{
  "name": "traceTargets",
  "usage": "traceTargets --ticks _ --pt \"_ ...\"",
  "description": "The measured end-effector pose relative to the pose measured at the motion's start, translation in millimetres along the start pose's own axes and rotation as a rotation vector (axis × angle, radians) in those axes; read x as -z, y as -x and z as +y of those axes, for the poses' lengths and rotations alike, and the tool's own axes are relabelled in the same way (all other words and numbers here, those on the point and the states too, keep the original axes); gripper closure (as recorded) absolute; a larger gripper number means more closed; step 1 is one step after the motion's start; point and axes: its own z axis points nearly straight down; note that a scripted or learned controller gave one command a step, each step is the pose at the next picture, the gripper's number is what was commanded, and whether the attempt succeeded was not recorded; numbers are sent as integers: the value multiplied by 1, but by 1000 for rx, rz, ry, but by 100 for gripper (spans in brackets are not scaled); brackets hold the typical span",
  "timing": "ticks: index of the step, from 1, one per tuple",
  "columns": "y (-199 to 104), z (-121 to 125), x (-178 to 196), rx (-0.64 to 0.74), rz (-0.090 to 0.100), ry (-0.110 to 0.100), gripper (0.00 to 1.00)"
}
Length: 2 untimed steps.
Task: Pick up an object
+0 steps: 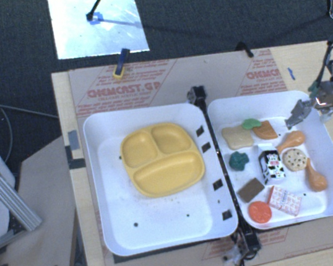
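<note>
On the worktop [163, 73], the left bin [106, 170] holds a yellow divided plate [161, 159]. The right bin [332, 153] holds small toy foods. The end effector [296, 113], grip state unclear, hovers at its far right; the orange drumstick [291, 139] lies just nearer-left, long axis left-right.

arm at right, end effector [296, 113] low
</note>
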Motion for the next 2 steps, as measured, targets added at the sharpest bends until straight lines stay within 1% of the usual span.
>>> traceTargets --ticks 1,2 --pt "-56 -59 67 5 2 2 0" --pt "-83 -74 139 5 0 10 0"
